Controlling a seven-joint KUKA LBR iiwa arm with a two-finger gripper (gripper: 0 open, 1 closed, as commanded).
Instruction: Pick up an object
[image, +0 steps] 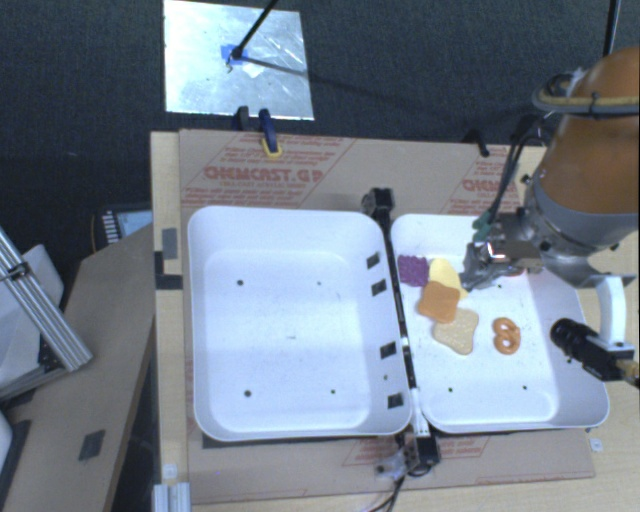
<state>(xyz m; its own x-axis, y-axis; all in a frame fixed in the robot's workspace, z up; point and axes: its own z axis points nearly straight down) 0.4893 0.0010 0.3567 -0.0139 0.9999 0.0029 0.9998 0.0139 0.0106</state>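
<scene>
the orange block (439, 301) lies in the right bin (530, 400), touching a yellow piece (446, 272) and a tan slice (458, 332), purple lump (412, 268) beside. the gripper (482, 262) hovers just right of them; better to descend squarely over one piece. its wrist hides the jaws, so its state is unclear.

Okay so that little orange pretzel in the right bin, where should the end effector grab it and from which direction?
Come straight down from above. The pretzel lies flat on the right bin floor, clear of the beige toast piece, so closing across its narrower outer width looks safest. Its loops seem too small to hook.
</scene>
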